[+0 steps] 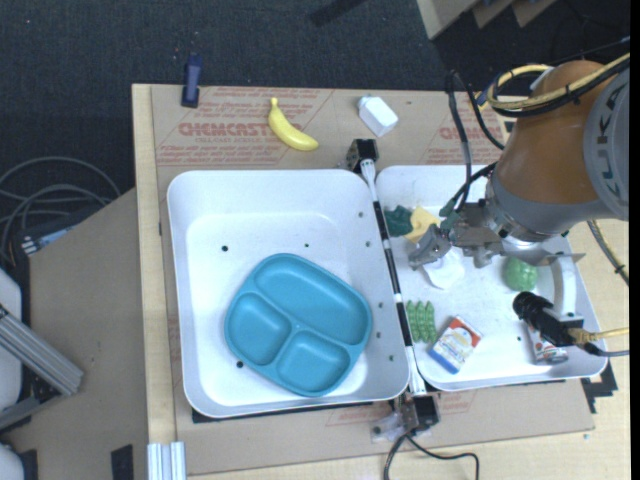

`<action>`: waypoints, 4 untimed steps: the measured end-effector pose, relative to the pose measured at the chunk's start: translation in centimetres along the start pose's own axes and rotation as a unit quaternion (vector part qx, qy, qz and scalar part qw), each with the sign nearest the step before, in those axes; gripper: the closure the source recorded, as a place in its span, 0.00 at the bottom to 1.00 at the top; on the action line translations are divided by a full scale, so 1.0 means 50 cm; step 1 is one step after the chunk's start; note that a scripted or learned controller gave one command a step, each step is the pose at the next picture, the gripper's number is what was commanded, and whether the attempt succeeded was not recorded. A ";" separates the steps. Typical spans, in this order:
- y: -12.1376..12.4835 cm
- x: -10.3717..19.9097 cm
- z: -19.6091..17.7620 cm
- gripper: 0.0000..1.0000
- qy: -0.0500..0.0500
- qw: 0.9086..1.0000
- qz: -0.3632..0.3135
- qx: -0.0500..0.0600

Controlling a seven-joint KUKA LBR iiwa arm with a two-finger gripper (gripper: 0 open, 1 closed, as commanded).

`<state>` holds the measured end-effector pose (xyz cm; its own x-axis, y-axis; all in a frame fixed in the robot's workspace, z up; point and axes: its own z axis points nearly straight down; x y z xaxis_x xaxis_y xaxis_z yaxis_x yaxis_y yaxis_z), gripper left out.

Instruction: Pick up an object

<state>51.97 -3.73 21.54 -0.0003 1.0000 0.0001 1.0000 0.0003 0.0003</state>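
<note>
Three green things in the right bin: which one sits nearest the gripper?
The dark green piece by the divider, just left of the gripper. The studded green block lies lower, and the pale green ball sits farther right.

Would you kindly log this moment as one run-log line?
gripper: over right bin, fingers open, nothing held | nearby: green block, yellow piece | left bin: blue tray

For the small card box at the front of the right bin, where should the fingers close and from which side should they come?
The small box lies flat and skewed in the right bin, with the green block close on its left. Coming straight down from above and closing across its narrower width looks best, since the top face is exposed and those long edges seem free.
</note>
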 end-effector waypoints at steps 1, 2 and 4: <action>-0.029 -0.160 0.160 0.00 0.000 1.000 0.002 0.002; 0.042 -0.148 0.263 0.00 0.000 1.000 0.000 0.000; 0.135 -0.334 0.239 0.00 0.000 1.000 0.000 0.001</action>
<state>58.73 -20.43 9.60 0.0006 1.0000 -0.0002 1.0000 -0.0006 -0.0019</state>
